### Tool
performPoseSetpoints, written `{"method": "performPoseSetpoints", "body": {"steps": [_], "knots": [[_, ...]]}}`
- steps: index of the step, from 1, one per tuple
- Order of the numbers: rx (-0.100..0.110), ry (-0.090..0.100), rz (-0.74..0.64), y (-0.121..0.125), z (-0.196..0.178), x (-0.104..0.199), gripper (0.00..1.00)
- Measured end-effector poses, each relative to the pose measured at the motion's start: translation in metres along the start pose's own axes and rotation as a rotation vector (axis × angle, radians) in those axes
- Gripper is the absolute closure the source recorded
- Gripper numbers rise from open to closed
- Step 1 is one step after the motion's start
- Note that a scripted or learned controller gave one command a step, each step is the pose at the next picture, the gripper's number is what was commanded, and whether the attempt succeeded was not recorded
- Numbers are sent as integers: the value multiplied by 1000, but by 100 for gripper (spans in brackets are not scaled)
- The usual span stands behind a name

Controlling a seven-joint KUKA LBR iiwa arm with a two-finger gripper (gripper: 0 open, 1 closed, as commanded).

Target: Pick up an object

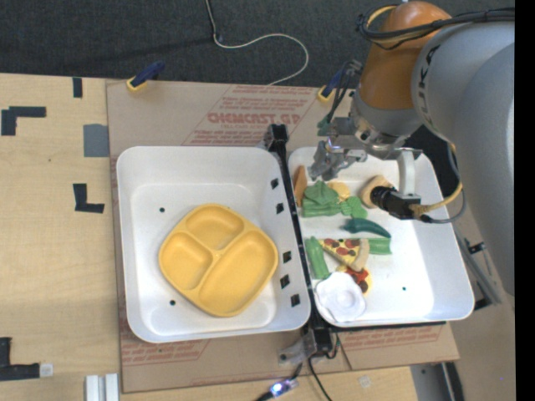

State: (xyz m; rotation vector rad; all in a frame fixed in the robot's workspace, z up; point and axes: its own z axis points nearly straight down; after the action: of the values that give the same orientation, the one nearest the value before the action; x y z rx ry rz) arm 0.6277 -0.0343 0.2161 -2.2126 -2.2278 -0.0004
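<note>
**Ann:** Eyes on the gripper [324, 164], hanging at the back of the right bin [435, 303], near the divider between the two bins. The grey arm [468, 65] with its orange band [399, 53] reaches in from the right and drops to that spot.

**Ben:** Can she call the fingers?

**Ann:** Not honestly. The metal tips blur into the wrist hardware at this slant, so whether they stand apart or together cannot be told. Nothing shows between them.

**Ben:** So what lies closest?

**Ann:** The green leafy piece [320, 200], just beneath and a touch toward the camera from the tips, possibly touching them. That is the relation the pick turns on: the target sits almost straight down, not off to a side.

**Ben:** And its long axis?

**Ann:** It runs roughly across the bin, left to right, so a grasp across its short way looks the better bet.

**Ben:** Further out?

**Ann:** A dark green pepper [368, 226] lies just to the right of it, then a pizza slice [347, 250] nearer the camera, and a white round lid-like piece [341, 297] at the front corner. A tan bread-like item [378, 187] sits right of the gripper.

**Ben:** And the other bin?

**Ann:** The left bin [138, 224] carries a yellow divided plate [219, 259], well apart from the tool.
</note>
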Motion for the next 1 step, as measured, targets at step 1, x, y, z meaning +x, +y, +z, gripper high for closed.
{"method": "performPoseSetpoints", "body": {"steps": [1], "knots": [[-2, 0, 0, 18, -12, 56, 100]]}}
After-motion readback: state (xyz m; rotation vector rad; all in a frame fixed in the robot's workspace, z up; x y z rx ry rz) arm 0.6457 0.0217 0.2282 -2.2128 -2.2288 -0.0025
